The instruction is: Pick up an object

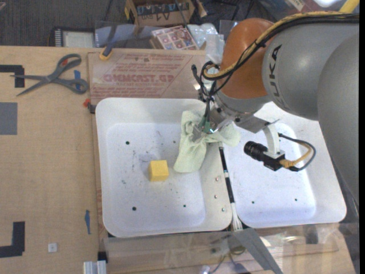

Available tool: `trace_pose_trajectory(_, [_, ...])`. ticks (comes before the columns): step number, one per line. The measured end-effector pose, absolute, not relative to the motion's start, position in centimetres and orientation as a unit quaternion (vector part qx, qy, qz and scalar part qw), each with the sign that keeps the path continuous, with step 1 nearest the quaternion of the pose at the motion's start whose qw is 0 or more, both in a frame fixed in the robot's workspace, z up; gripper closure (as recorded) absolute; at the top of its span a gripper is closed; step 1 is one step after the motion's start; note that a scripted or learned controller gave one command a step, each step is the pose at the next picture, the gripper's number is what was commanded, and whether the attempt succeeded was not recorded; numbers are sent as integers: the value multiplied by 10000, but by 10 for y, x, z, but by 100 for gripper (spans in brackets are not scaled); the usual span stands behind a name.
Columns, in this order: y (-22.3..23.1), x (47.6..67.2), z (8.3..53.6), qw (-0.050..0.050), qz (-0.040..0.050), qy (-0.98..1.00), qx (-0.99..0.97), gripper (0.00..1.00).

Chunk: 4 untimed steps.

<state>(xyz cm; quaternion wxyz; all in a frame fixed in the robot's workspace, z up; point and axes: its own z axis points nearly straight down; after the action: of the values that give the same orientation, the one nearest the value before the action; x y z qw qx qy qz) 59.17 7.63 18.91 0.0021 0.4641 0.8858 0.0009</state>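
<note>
A pale green cloth lies crumpled at the right side of the left bin, spilling toward the divider. A small yellow block sits near the middle of that bin, left of the cloth. My gripper hangs under the orange wrist band, down on the upper part of the cloth. The cloth bunches up around its tips, and the wrist hides how the tips stand.
The right bin lies under the arm, with a black camera module and cable above it. Scissors and a cardboard sheet lie on the bench behind the bins.
</note>
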Motion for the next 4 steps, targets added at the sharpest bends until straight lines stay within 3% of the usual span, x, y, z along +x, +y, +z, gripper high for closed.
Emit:
trace_pose_trajectory(1, [116,617,182,17,6,8850,4657,100])
trace_pose_trajectory(2, [135,623,189,16,6,8254,5646,100])
trace_pose_trajectory(3, [54,667,185,14,5,8350,5503,100])
trace_pose_trajectory(4, [84,588,185,-8,-7,7982,6024,100])
